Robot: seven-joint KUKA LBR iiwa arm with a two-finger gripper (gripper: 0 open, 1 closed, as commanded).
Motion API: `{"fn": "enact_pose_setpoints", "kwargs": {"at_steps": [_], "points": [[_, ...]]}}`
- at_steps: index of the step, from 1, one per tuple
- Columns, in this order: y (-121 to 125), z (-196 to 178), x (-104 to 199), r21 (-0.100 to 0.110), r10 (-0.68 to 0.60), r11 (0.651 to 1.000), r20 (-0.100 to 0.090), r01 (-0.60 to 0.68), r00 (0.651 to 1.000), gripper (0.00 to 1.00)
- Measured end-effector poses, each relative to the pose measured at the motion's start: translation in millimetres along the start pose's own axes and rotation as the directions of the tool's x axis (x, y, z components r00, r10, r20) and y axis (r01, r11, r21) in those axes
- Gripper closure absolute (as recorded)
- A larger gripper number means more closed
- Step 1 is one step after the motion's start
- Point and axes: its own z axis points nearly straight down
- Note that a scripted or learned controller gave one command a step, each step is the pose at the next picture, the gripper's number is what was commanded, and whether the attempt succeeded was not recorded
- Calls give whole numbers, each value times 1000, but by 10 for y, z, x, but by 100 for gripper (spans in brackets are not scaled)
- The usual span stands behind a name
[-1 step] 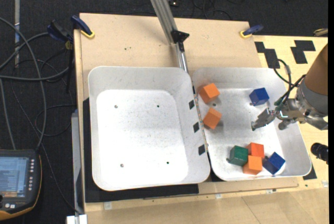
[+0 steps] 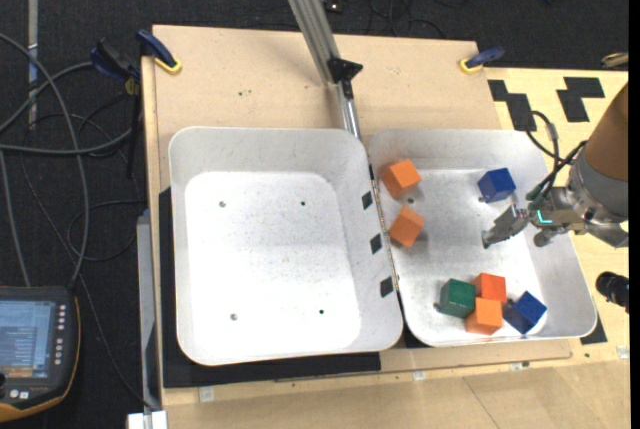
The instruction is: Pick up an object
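End effector (image 2: 505,229) over right bin (image 2: 570,262) — fingers spread, nothing between them. Blue cube (image 2: 496,184) just above it; green cube (image 2: 459,298) below, apart.

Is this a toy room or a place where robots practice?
Probably a robot lab. A grey robot arm reaches over two white bins on a wooden bench, coloured blocks lie in one, cables cross the floor, and a control tablet sits nearby.
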Motion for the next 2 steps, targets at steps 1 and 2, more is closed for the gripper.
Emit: {"fn": "enact_pose_setpoints", "kwargs": {"at_steps": [1, 2], "points": [[-24, 637, -14, 6, 1, 1000, -2, -1, 1000, 0], [-24, 1018, -11, 1, 1, 1000, 1, -1, 1000, 0]]}}
